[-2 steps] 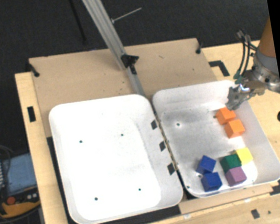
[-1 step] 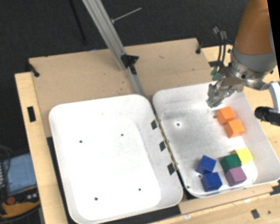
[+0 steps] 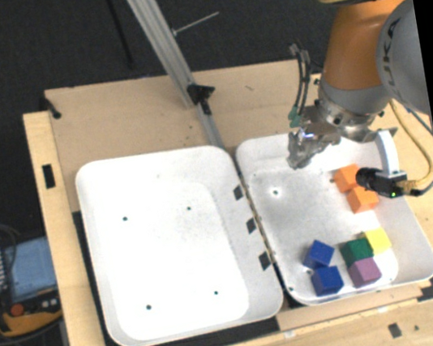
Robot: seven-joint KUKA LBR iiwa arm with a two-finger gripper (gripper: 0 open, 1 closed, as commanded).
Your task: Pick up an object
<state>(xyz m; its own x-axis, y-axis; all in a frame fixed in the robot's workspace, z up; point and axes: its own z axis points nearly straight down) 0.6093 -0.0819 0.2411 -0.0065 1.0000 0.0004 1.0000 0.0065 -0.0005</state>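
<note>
The objects available for picking all lie in the right bin [image 3: 286, 197]. Two orange blocks [image 3: 354, 188] sit touching each other near its right wall, just beside a black fitting on my wrist cabling. At the near edge, two blue cubes [image 3: 323, 266] rest one just behind the other. Beside them stands a cluster of three: a green cube [image 3: 356, 251], a yellow cube [image 3: 377, 240] touching it on the right, and a purple cube [image 3: 366, 270] directly in front of the green one.

My gripper [image 3: 301, 147] hangs over the far part of the right bin, well apart from every block. Nothing shows between its tips; whether it is open or closed I cannot tell from this angle.

The left bin [image 3: 170, 241] adjoins the right one on the wooden bench [image 3: 108, 116]. A slanted metal pole [image 3: 166, 45] rises behind the bins. A pendant with cables [image 3: 21, 283] lies left of the bench.
</note>
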